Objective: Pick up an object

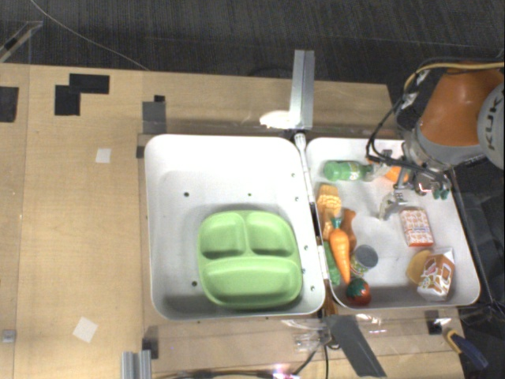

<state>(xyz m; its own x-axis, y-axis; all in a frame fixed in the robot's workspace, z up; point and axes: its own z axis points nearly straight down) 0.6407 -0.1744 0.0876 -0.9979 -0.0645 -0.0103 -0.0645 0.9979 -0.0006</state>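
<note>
We judged that the gripper (392, 205) (we could not tell how its jaws stood) risked closing on bare floor of the right bin (465, 247), since it hung between the carrot (339, 247) and the small box (416, 227), touching neither.

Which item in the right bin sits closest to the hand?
The small printed packet, just below the hand. The green bottle, carrot and corn lie farther left.
</note>
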